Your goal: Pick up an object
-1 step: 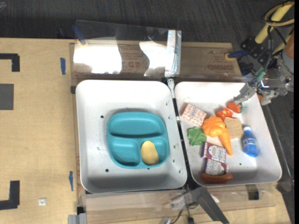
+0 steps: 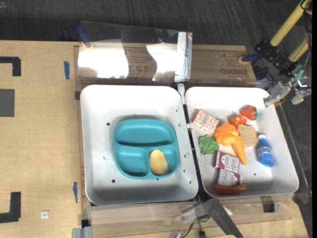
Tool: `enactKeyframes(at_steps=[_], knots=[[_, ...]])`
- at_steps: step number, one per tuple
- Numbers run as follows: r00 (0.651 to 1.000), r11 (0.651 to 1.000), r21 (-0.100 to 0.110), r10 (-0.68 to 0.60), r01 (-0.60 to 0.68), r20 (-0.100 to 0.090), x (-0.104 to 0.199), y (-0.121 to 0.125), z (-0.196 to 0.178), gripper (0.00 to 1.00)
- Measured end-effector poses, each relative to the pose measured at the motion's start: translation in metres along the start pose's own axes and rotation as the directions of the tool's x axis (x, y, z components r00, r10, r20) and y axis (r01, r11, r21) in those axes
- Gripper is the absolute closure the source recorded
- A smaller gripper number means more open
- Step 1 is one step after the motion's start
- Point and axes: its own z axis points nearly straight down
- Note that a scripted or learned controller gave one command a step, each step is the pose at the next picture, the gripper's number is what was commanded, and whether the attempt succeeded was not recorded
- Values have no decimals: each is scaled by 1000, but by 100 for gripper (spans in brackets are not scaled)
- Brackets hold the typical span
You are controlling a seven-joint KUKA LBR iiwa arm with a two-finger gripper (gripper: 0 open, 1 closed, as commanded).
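The right bin (image 2: 223, 92) holds a heap of toy food. A red tomato-like piece (image 2: 248, 113) lies near its far right corner, beside an orange pepper (image 2: 226, 133), a carrot (image 2: 240, 151) and a slice of bread (image 2: 247, 135). A blue bottle (image 2: 265, 151) lies at the right side. A green leafy piece (image 2: 208, 144), two printed packets (image 2: 204, 121) (image 2: 227, 166) and a brown sausage (image 2: 229, 188) fill the left and front. My gripper (image 2: 286, 90) hangs at the bin's far right corner, just outside the rim, with nothing seen in it.
The left bin (image 2: 99, 133) carries a teal divided plate (image 2: 143, 133) with a yellow potato-like piece (image 2: 158, 161) in its front right compartment. A clear plastic sheet (image 2: 148, 58) stands behind the bins. Yellow rods and cables (image 2: 287, 26) crowd the upper right.
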Motion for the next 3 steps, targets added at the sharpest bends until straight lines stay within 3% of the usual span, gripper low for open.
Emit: enactKeyframes(at_steps=[1,2,3], knots=[[993,993,12,118,-118,-3,10,-12,101,0],[999,998,12,54,-54,-4,7,7,196,0],[994,994,-9,-108,108,5,12,-6,247,0]])
